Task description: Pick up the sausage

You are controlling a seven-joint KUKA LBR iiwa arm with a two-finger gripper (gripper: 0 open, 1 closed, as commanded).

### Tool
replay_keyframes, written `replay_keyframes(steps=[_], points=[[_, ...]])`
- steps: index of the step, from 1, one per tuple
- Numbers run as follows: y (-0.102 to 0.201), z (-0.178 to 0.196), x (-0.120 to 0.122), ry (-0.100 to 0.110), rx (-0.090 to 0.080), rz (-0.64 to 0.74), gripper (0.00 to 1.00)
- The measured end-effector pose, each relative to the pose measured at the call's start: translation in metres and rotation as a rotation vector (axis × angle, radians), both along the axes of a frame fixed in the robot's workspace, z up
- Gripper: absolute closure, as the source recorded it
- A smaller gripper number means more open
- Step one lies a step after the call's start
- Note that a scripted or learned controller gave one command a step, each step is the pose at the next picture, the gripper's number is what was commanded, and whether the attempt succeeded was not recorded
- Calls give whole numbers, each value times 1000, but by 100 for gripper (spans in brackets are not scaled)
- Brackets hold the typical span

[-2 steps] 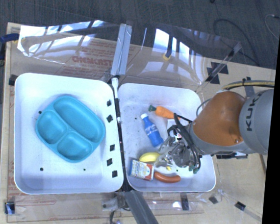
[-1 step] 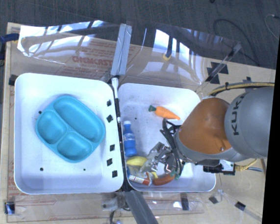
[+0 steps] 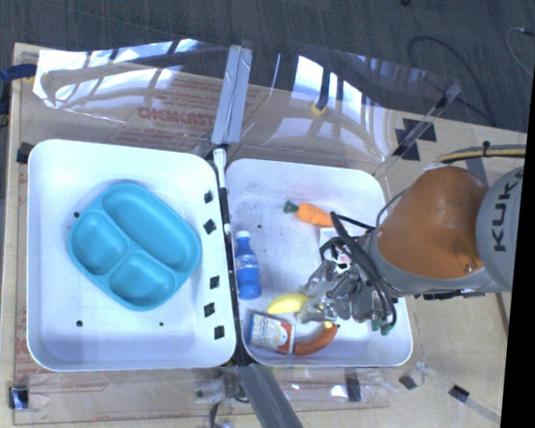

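Presumably the sausage [image 3: 316, 342] is to be treated as a light, slightly soft item with a smooth, possibly slippery skin; this is a judgement from its appearance and not a measured property. Because of the curved, rounded form, rolling or slipping out from between the fingers is to be expected if it is taken near an end. A hold across the middle of its length, with the jaws closing on its narrow width, is judged the most secure.

The sausage is seen as a short, curved, reddish-brown piece with a glossy surface. It is located in the right bin [image 3: 397, 188], at the near edge, close to the near wall. It lies just beside a small printed packet [image 3: 271, 332] on its left, and a yellow lemon-like item [image 3: 287, 304] lies just beyond it on the far-left side. A carrot [image 3: 311, 213] is found toward the far side of the same bin, and a blue bottle [image 3: 246, 268] rests near the left wall. In the left bin [image 3: 56, 164] a blue divided tray [image 3: 135, 245] is held.

The gripper [image 3: 340, 295] is positioned low over the right bin, just on the far side of the sausage and near the yellow item. Whether the pincer is released or clenched cannot be told, since it is obscured by cables and the wrist. Nothing is seen to be grasped.
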State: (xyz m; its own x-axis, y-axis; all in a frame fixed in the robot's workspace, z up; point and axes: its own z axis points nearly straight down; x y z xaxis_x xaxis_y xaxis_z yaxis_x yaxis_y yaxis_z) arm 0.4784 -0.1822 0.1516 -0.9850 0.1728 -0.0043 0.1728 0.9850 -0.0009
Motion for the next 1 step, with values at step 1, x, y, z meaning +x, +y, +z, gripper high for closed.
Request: replay_keyframes(steps=[1], points=[[41, -52, 31, -12, -30, 121, 100]])
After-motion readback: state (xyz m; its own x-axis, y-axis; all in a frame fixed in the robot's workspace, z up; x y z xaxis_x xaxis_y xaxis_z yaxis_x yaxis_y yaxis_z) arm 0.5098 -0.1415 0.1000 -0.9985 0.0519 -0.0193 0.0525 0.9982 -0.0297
